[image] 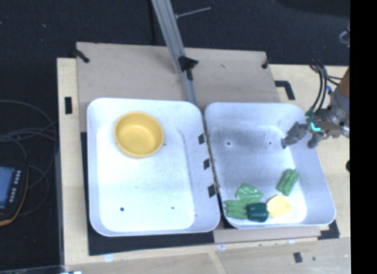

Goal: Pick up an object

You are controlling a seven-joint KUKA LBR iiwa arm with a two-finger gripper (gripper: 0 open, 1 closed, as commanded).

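My gripper (301, 139) hangs over the right bin (247, 119) near its right wall, its two fingers spread apart with nothing between them. Below it, toward the bin's front, lie a green ridged piece (287, 181), a light green leafy piece (248, 194), a green pod-like piece (235, 209), a dark teal block (257, 211) and a yellow lemon-like object (279, 207). The green ridged piece is the nearest to the gripper, roughly seventy pixels below it. A yellow bowl (139, 134) stands in the left bin (147, 208) at its back left.
A grey metal post (171, 28) slants down from the top to the gap between the bins. Cables (322, 90) run along the arm at the right edge. A handheld controller (10, 193) lies off the bench at far left.
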